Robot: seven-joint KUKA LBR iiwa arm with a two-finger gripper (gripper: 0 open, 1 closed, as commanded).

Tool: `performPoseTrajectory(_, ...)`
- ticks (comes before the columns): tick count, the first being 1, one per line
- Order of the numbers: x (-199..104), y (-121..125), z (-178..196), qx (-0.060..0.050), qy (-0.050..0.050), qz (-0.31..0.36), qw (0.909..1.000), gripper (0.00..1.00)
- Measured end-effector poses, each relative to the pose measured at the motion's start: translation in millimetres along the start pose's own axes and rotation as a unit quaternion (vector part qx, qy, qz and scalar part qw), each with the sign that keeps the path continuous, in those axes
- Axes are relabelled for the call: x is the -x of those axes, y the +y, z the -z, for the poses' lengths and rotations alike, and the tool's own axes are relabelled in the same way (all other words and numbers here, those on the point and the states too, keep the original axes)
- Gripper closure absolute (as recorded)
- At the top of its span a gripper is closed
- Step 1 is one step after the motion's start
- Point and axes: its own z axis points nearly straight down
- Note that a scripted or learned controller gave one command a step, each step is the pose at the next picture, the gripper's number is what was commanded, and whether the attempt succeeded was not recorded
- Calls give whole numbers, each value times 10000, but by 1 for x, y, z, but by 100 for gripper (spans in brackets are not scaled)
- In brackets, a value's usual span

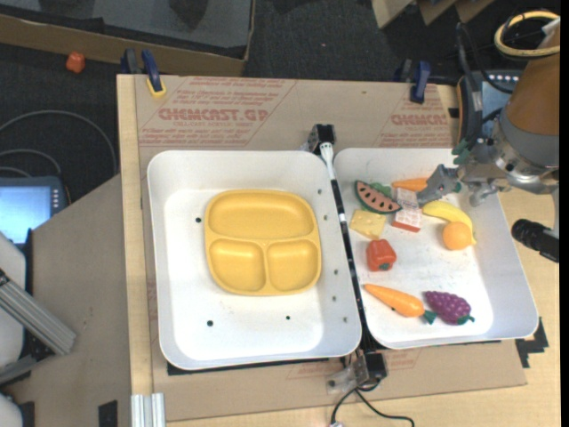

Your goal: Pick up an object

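Observation:
The right bin [507, 274] holds several toy foods: a watermelon slice [377, 197], an orange wedge [411, 185], a small red and white box [407, 218], a banana [447, 212], an orange [457, 236], a pale yellow cheese block [367, 224], a red pepper [380, 254], a carrot [394, 300] and purple grapes [449, 306]. My gripper [459, 189] hangs over the back of this bin, just above the banana. Its fingers are open, with nothing between them.
The left bin [178, 265] carries a yellow divided plate [262, 240]. The bins meet along a raised rim [342, 238]. Clamps [155, 80] sit at the back of the bench. The arm's orange band [540, 105] stands at the far right.

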Motion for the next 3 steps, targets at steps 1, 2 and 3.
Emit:
performPoseTrajectory(1,-31,14,-131,72,-9,7,10000,0)
performPoseTrajectory(2,-29,-68,-148,-44,10,-15,10000,0)
performPoseTrajectory(3,-29,-62,-135,35,-8,-8,10000,100)
